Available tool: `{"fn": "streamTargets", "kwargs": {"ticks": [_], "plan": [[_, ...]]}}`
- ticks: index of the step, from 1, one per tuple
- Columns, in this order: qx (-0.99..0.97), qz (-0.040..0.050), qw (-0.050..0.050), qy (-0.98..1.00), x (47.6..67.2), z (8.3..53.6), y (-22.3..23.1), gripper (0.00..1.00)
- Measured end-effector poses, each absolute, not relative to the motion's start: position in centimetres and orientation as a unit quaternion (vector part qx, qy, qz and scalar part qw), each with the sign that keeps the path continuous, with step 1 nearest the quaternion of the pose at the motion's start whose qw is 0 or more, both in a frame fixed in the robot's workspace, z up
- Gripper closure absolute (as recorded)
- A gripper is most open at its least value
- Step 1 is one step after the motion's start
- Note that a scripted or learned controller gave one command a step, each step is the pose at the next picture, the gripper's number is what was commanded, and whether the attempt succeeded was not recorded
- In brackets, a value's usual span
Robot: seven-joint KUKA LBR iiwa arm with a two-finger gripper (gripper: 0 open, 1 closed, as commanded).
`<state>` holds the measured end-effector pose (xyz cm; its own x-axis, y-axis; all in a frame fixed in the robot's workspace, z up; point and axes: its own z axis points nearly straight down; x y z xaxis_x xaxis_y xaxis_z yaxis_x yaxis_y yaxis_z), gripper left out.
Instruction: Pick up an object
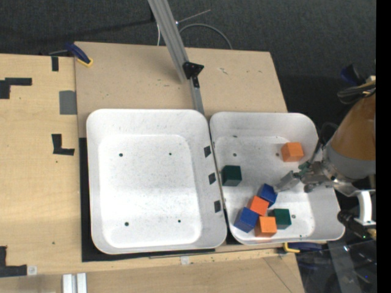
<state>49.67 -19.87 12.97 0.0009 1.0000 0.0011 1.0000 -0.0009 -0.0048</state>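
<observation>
The right bin (263,117) holds several small cubes. An orange cube (292,151) lies alone near the far right. A dark green cube (231,175) sits by the bin's left wall. Closer to the front, a blue cube (266,194), an orange cube (259,206), a second blue cube (246,219), another orange cube (267,225) and a green cube (281,217) form a tight cluster. My gripper (297,179) hangs low over the right side of this bin, just right of the upper blue cube and below the lone orange cube. I see nothing held in it.
The left bin (93,133) stands beside the right one, their walls touching. A slanted metal pole (172,32) ends at a black bracket by the bins' far edge. A blue and yellow clamp (79,53) lies on the bench at the back left.
</observation>
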Motion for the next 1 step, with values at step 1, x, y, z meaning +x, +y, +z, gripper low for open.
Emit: {"fn": "streamTargets", "kwargs": {"ticks": [1], "plan": [[-0.706,-0.0039,-0.006,-0.708,50.23,11.61,-19.94,0.00]]}}
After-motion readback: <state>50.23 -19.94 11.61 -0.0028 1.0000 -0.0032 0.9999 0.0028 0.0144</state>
